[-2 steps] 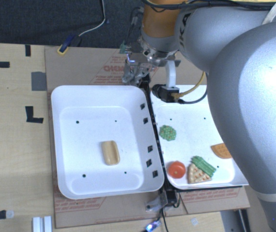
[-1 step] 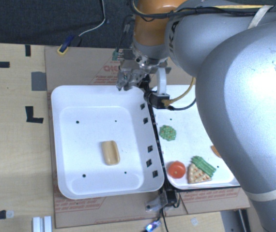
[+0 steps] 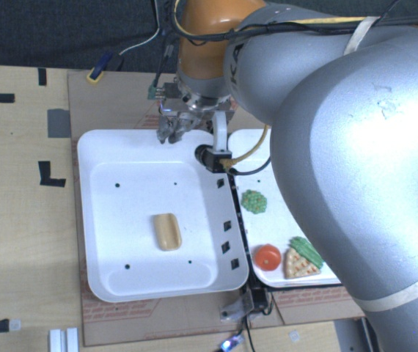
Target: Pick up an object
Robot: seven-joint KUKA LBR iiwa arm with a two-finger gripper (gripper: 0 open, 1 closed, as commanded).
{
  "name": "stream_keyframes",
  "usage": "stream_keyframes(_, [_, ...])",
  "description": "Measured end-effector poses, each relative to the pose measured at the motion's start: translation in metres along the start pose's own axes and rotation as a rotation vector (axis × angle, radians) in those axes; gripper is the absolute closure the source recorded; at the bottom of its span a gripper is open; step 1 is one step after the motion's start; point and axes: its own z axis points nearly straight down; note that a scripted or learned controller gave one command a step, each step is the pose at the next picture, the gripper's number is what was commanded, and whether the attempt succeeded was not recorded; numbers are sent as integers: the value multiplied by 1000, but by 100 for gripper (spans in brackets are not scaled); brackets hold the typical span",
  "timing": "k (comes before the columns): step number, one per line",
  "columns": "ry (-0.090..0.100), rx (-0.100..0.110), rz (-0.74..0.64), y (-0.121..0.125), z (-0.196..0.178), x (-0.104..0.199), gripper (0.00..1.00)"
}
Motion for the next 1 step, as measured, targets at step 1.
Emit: stream_keyframes(1, [6,-10,-7,0,-62,91,100])
